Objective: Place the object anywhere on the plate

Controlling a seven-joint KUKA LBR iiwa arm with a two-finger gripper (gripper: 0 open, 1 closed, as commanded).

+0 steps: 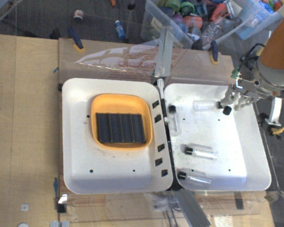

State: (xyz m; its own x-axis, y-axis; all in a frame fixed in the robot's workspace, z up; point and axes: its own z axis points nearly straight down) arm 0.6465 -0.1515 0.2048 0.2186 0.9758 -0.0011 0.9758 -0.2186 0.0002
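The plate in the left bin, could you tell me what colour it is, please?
Orange-yellow plate, carrying a dark ridged insert; clearest in the camera view.

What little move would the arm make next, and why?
Probably lower onto the nearest vial. The gripper hangs over the right bin's far corner beside it, while the orange plate in the left bin waits with only a dark rack.

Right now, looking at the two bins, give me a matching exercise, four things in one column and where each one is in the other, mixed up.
Things:
1. orange plate
2. dark ridged block
3. clear vial with black cap
4. gripper

Places:
A. above the right bin's far right part
B. lying in the middle of the right bin
C. in the left bin
D. on the plate

Pairs: 1-C, 2-D, 3-B, 4-A
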